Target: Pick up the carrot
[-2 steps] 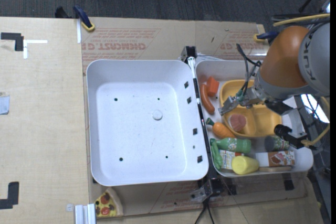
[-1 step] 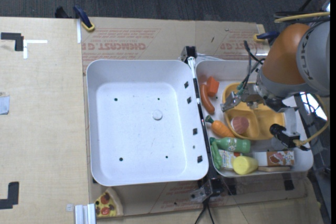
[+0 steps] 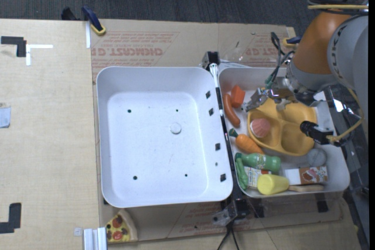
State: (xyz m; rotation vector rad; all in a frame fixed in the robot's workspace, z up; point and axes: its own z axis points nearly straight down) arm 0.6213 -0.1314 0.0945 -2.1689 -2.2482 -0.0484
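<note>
The carrot (image 3: 250, 143), orange with a small green top toward the left, lies in the right bin (image 3: 334, 184) near its left wall, just below and left of a yellow bowl-shaped toy (image 3: 290, 129). My gripper (image 3: 265, 99) hangs over the upper middle of that bin, above the bowl's upper left rim. It is above and to the right of the carrot and apart from it. Nothing shows in its grasp.
In the right bin there are also an orange-red piece (image 3: 237, 95), a red sausage-like piece (image 3: 231, 112), a pink ball (image 3: 261, 127) in the bowl, a green bottle (image 3: 261, 161), a yellow item (image 3: 273, 184) and a small box (image 3: 313, 174). The left bin (image 3: 111, 126) adjoins it.
</note>
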